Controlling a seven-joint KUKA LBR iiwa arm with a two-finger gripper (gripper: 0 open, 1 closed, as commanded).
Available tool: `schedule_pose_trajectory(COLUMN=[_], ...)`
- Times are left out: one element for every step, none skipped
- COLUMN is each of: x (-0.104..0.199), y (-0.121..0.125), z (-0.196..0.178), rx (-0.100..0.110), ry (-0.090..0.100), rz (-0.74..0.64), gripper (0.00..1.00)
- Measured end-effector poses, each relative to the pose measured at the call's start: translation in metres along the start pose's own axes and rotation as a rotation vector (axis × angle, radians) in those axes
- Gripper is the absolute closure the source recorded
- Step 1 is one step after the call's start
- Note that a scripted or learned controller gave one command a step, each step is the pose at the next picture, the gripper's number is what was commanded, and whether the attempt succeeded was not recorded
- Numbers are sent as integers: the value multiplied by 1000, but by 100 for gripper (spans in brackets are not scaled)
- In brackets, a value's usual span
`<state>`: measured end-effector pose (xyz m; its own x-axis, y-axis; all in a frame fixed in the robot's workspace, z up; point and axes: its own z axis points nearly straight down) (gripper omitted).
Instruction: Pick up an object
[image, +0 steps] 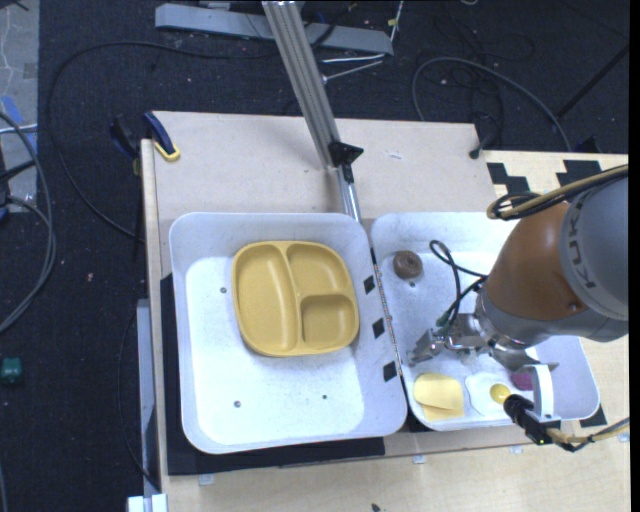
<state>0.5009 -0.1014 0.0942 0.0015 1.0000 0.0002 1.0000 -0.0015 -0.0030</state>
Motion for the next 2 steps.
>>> schedule_pose_trajectory(x=[0,0], y=[1,-2], z=[-12,-75], rx=[-2,-8], ry=[0,-1], rz=[2,-4], gripper=[100,100])
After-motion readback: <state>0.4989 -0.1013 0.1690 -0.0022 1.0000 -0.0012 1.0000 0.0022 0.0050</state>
